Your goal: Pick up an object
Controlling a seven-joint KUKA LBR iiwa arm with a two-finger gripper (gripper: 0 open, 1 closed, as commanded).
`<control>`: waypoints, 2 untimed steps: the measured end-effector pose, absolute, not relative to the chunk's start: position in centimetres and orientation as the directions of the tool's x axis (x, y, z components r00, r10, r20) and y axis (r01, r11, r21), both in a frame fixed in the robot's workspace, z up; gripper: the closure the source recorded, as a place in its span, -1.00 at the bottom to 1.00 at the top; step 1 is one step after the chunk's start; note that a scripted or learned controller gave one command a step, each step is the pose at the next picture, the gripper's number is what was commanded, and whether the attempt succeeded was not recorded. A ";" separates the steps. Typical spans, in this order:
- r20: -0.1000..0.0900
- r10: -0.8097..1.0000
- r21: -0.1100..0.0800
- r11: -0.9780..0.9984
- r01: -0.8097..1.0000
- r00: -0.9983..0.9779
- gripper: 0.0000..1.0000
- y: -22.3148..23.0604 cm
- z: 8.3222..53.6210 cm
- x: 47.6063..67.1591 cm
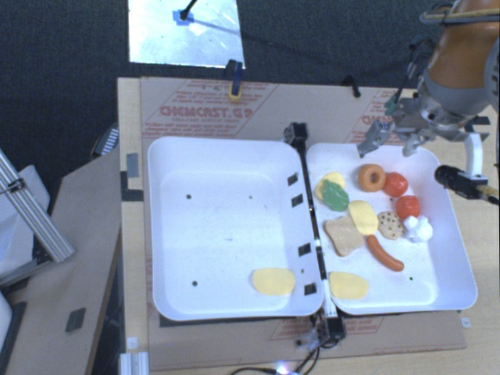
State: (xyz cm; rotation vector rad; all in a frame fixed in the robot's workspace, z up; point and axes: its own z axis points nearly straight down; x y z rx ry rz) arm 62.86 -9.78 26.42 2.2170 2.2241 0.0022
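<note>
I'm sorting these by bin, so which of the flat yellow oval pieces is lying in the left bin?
The flat yellow oval piece near the left white bin's front edge; the other lies across the divider.

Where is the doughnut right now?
In the camera view, the doughnut lies near the far edge of the right bin, beside a red tomato, just below the hand.

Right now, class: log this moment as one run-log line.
claw: above right white bin's far edge | round brown doughnut: in bin, untouched | holding: nothing
</note>
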 end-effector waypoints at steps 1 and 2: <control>0.002 1.000 -0.011 -0.003 1.000 0.003 -1.00 -10.8 8.8 55.6; -0.001 1.000 0.004 0.002 1.000 -0.002 1.00 -10.8 10.5 56.1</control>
